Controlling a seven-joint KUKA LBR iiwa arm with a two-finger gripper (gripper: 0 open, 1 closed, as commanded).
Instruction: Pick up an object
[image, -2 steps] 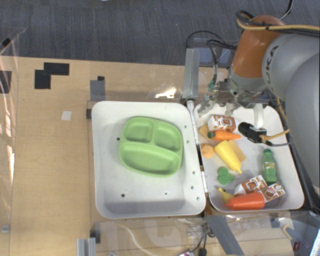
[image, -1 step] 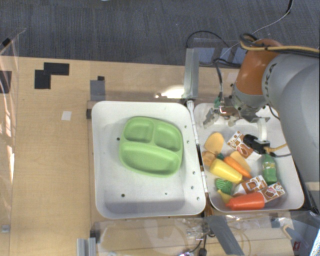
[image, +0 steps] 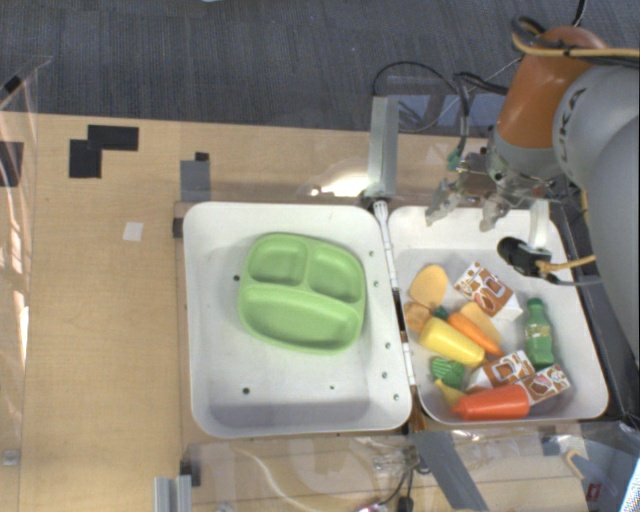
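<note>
The gripper (image: 465, 215) hangs over the far rim of the toy bin (image: 415, 240). Its fingers (image: 437, 211) are spread apart with nothing between them, so nothing is picked yet. That pose looks like a ready stance, wide enough to drop around something.

Everything worth picking sits inside the toy bin, crowded toward its near half, while its far strip under the gripper is bare. A tan potato-like toy (image: 430, 285) and a printed snack packet (image: 484, 289) lie furthest from the near wall and closest to the gripper. Nearer that wall, a yellow pepper (image: 450, 342) and a carrot (image: 473, 332) lie touching each other, and a green bottle (image: 539, 333) lies just beside them by the bin's arm-side wall. A red-orange vegetable (image: 492, 403) rests against the near wall.

Outside the toy bin, on the side away from the arm, the second bin (image: 210, 400) holds a green divided plate (image: 300, 292).

In my judgement the potato toy or the packet is the easiest target, since each has some open floor on its gripper side.
</note>
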